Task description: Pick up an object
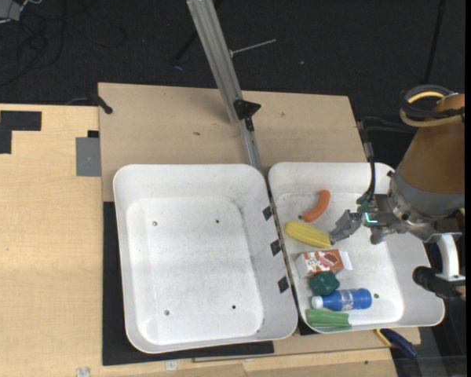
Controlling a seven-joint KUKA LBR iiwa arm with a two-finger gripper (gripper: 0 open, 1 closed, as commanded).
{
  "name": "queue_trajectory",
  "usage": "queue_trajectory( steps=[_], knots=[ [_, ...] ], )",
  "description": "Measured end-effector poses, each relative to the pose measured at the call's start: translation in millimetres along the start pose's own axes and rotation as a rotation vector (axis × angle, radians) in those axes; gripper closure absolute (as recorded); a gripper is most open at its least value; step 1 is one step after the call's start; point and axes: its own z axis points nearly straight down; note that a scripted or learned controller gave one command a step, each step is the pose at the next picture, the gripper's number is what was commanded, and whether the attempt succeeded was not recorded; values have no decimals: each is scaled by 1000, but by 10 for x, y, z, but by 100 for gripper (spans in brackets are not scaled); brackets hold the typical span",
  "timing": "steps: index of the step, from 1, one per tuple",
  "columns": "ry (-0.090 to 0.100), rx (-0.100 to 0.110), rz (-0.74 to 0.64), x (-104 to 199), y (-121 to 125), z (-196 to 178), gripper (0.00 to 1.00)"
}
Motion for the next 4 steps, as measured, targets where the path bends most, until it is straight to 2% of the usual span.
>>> queue_trajectory(
  steps=[1, 2, 3, 4],
  knots=[
    [-1, -5, 4, -13, 7, -18, 0],
    [0, 1, 2, -57, -45, 440, 0],
    [2, -10, 2, -73, -96, 866, 0],
    [-3, -26, 0, -88, -40, 910, 0]
  ],
)
